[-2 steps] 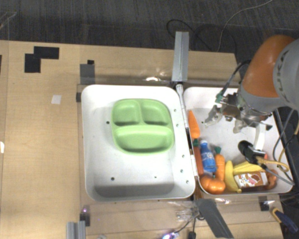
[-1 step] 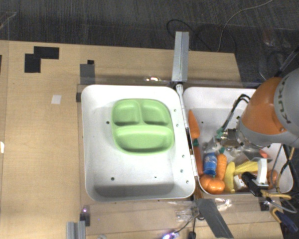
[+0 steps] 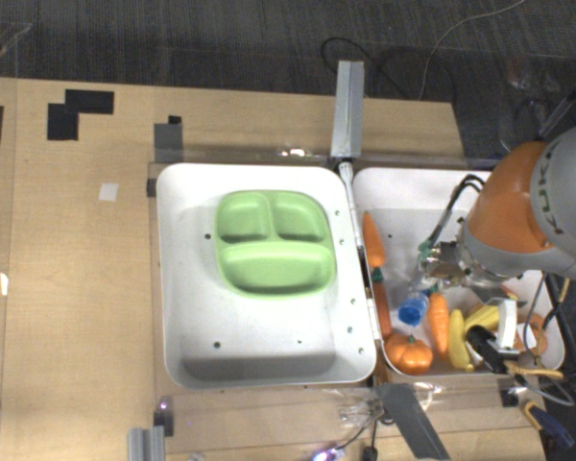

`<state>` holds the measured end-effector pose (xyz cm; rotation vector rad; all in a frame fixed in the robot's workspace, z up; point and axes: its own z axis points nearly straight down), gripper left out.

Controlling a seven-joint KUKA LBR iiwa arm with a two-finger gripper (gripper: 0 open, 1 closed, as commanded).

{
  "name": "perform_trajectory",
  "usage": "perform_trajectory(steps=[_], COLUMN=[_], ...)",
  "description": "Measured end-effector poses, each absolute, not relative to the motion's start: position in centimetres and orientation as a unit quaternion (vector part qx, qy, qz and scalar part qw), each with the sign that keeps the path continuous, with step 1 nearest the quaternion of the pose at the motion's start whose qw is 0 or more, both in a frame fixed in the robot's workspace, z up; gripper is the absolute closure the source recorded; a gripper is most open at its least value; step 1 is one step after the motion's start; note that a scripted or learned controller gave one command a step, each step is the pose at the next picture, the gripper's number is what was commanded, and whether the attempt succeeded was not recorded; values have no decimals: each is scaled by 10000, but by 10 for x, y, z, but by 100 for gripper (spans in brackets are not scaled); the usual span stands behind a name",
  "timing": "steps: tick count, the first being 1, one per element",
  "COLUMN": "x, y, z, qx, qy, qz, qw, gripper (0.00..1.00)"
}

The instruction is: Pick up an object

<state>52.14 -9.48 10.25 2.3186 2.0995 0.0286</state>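
In the right bin, a long orange carrot lies along the left wall. Near the front sit a small blue object, a short orange carrot, a round orange fruit and a yellow banana. My gripper hangs below the orange wrist band, low over the middle of this bin, just above and behind the blue object and the short carrot. Nothing is visibly held in it.
The left bin holds a green divided plate. More yellow and white pieces lie at the right bin's front right corner, partly under the arm. A metal post stands behind the divide between the bins. Cables trail at the right.
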Motion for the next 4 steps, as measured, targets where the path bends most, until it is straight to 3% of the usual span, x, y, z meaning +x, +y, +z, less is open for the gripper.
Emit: perform_trajectory(steps=[1, 2, 3, 4], x=[572, 636, 588, 566], y=[-47, -18, -3, 25], z=[185, 256, 237, 229], qx=[7555, 7128, 7155, 6853], qy=[6551, 7014, 6986, 7283], qz=[16, 18, 7, 4], qw=[13, 17, 10, 2], gripper=[100, 100, 100, 100])
